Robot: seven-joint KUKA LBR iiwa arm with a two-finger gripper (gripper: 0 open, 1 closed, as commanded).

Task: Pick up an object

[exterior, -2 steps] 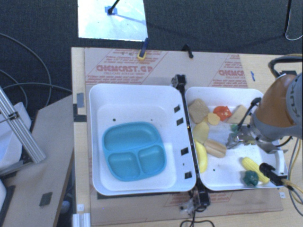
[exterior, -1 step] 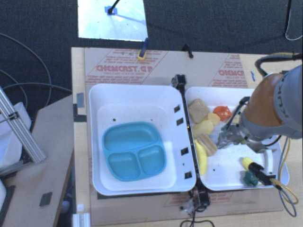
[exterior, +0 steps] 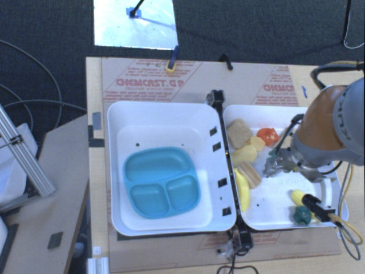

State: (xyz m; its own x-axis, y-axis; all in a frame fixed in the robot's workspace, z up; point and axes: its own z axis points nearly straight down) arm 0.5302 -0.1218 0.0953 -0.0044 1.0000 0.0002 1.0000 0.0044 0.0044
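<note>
place: robot lab | signs: cardboard-topped bench (exterior: 148, 81), loose cables (exterior: 347, 16), aluminium strut (exterior: 25, 153)

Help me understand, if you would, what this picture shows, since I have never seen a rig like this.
One camera is fixed above a bench and looks down at a slant. The grey machine with the orange band coming in from the right is a robot arm. At its end is the gripper, a two-finger claw, which hangs low over the right bin. Its job is to pick up an object.

The left bin holds a blue divided tray. The right bin holds what look like toy foods: a tan bread-like piece, a red piece, a pale yellow lump, a banana-like piece and a teal piece.

From this angle I cannot tell whether the gripper holds anything.
</note>
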